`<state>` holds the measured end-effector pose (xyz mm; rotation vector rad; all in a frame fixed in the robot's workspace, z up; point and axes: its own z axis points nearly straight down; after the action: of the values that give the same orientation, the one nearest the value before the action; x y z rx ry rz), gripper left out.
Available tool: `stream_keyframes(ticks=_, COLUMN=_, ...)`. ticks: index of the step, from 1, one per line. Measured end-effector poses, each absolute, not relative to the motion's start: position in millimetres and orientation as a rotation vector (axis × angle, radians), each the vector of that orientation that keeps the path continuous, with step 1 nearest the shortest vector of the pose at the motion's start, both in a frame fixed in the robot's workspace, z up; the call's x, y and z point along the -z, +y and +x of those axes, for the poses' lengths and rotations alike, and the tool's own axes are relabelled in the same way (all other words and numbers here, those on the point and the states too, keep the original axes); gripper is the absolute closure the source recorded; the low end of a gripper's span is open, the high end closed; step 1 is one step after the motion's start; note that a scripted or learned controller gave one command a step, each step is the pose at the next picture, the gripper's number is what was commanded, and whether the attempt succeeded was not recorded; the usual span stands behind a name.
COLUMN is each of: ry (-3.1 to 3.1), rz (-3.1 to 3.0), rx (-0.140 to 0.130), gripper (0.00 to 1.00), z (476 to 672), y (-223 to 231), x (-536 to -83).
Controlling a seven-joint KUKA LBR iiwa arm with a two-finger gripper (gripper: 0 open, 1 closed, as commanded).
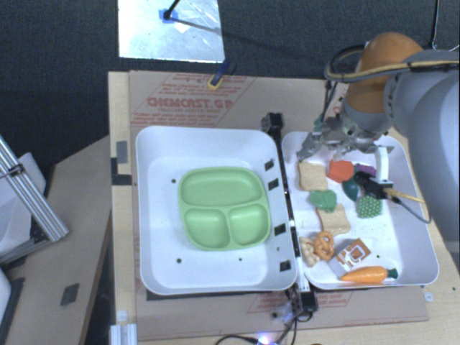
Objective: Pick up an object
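The right bin (413, 246) holds several toy foods. Among them are a bread slice (313, 176), a red-orange piece (341, 170), a broccoli floret (325, 200), a green grape bunch (369, 206), a pretzel (323, 244) and a carrot (366, 274). My gripper (332, 141) hangs low over the bin's far end, just beyond the bread slice and the red-orange piece. Nothing can be seen held in it. The wrist and its orange band (381, 67) cover the bin's far right corner.
A green three-compartment tray (223, 208) lies in the left bin (158, 157). A black divider (282, 192) runs between the bins. A teal piece (351, 189), a purple piece (365, 169) and a small printed box (352, 253) also lie in the right bin.
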<state>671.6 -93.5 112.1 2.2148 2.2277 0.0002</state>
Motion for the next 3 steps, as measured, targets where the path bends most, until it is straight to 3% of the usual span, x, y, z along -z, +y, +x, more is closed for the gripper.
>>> stream_keyframes(ticks=1, ry=2.225, rz=2.209, rx=-0.010, gripper=0.00, z=675.1, y=-92.1, x=-88.6)
stream_keyframes(ticks=2, ry=2.226, rz=2.207, rx=-0.010, gripper=1.00, z=675.0, y=-92.4, x=-98.9)
stream_keyframes(ticks=3, ry=2.224, rz=2.211, rx=-0.008, gripper=1.00, z=681.1, y=-83.5, x=-158.2)
